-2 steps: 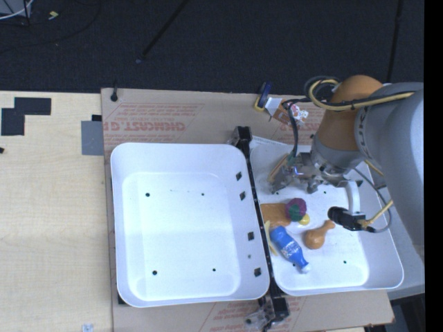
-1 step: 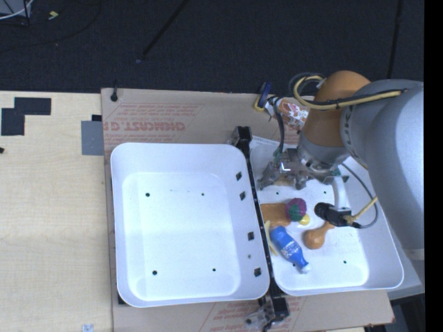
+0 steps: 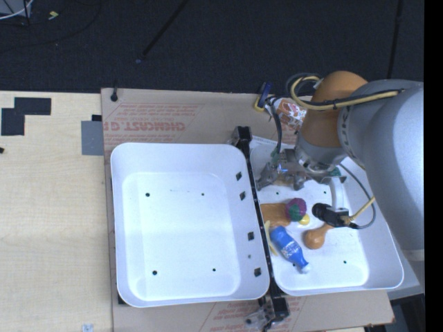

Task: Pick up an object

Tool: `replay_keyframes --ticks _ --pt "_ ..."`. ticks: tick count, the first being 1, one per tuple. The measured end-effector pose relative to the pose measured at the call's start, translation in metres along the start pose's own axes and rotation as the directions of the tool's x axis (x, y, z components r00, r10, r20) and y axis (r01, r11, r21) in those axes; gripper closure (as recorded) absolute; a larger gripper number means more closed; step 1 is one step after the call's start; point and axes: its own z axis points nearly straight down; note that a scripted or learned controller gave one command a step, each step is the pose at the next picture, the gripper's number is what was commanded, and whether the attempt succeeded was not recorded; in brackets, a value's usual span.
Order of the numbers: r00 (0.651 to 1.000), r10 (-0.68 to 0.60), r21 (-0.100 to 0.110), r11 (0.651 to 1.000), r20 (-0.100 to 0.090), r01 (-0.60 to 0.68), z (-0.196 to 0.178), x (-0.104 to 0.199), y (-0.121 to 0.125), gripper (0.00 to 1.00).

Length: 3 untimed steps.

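- Left bin [image 3: 180,220]: bare floor from wall to wall, open from above at any point.
- Black clips [image 3: 250,235]: they line the rims where the two bins meet, forming a ridge to cross.
- Right bin [image 3: 360,277], middle: the blue bottle [image 3: 288,247], orange piece [image 3: 274,214], purple-green ball [image 3: 297,208] and tan pear-shaped piece [image 3: 315,238] lie close together with narrow gaps between them.
- Right bin, near right corner: bare floor beside the bottle and the tan piece.
- Right bin, far part: overhung by the arm [image 3: 387,137], which blocks approach from above.
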Motion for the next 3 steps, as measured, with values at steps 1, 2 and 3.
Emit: replay_keyframes --ticks 1,2,3 --pt "1.0 0.002 -0.002 1.0 0.001 -0.002 0.0 -0.029 0.0 0.0" --pt "1.0 -0.001 0.0 1.0 -0.001 0.001 0.0 0.0 0.0 0.0" --pt "1.0 0.001 0.002 1.0 -0.001 -0.001 -0.01 -0.002 0.0 1.0"
